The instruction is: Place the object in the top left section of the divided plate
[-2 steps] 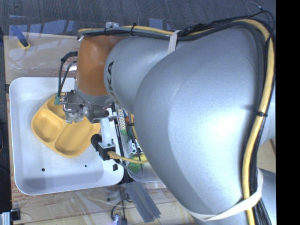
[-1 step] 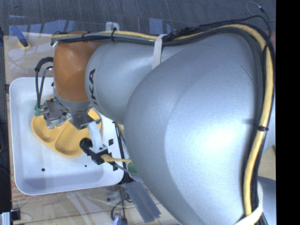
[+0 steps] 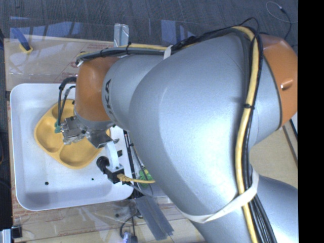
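Camera view: gripper (image 3: 71, 130) over yellow divided plate (image 3: 46, 130); grasp state and object unreadable, can't judge handling.

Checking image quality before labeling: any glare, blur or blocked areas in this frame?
Camera view: the arm is sharp and hides most of the scene; soft sheen on its grey shell, no blown-out glare. Left bin is evenly lit, faint shadow along its lower rim. Yellow plate reads clear, partly covered by the wrist.
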`<state>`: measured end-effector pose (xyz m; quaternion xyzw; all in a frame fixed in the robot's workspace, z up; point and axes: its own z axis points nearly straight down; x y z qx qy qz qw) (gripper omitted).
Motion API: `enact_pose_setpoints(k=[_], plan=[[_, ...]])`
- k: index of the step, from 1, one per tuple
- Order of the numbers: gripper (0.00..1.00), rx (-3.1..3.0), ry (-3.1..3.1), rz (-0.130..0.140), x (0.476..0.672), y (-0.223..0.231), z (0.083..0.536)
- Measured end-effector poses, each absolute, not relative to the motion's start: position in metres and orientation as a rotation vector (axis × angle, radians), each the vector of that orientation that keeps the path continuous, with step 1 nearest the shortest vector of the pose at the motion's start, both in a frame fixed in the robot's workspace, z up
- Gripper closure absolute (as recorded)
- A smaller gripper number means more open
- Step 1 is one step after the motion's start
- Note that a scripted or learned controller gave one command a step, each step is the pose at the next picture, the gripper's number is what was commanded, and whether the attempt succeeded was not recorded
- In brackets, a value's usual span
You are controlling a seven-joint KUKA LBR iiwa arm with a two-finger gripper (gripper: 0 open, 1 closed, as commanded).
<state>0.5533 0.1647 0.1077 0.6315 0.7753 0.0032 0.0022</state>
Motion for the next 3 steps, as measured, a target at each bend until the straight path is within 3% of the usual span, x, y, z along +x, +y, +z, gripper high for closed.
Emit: enact_pose_setpoints(k=[1,2,3], plan=[[1.0,2.071,2.369,-0.008,0.554,0.12,0.09],[1.0,2.157,2.287,-0.013,0.545,0.178,0.106],[1.0,2.185,2.262,-0.01,0.518,0.168,0.119]])
